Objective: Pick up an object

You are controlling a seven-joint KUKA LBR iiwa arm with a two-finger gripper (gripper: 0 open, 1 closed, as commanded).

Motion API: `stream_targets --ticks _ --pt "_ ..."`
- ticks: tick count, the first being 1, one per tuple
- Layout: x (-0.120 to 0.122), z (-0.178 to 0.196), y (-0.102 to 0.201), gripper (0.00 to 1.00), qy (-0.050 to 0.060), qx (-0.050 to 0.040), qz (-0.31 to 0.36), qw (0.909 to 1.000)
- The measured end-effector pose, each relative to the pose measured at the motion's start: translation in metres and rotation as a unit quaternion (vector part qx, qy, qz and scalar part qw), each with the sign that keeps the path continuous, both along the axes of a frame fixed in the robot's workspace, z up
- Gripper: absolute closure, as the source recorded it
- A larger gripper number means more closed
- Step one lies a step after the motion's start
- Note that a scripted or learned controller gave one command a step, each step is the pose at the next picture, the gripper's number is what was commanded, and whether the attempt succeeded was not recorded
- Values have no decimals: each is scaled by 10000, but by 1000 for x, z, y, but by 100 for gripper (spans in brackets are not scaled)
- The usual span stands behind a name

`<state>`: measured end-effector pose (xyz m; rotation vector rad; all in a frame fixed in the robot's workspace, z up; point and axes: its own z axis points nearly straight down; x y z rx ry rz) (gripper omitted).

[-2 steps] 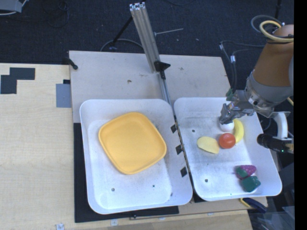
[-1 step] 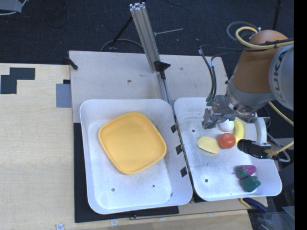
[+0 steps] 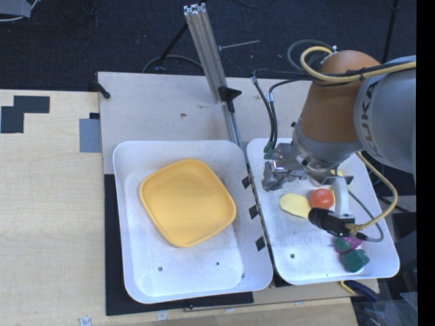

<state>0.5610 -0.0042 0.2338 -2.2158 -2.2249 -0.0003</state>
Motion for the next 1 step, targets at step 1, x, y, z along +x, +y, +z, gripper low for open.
stream_targets --ticks 1 --pt "-7 9 48 100 -4 -1 -4 10000"
